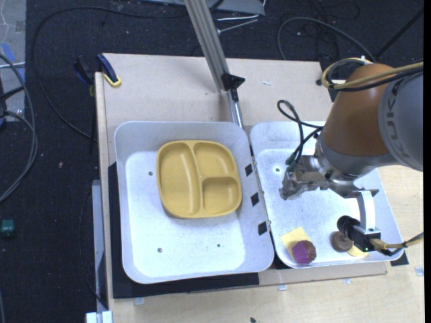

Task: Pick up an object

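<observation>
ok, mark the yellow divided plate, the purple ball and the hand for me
yellow divided plate (176,180): camera view, floor of its large left compartment.
purple ball (304,251): camera view, top of the ball, right bin's near edge.
hand (288,188): camera view, its lower tip over the right bin.

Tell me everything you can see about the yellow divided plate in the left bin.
The yellow divided plate is a rounded square of what looks like smooth matte plastic, mustard yellow. Raised ridges split it into three compartments: a tall one on the left and two smaller ones on the right, one above the other. It lies flat and right side up on the floor of the left bin, in the upper middle part, turned slightly. Nothing lies in it, and nothing but the bin floor touches it.
</observation>
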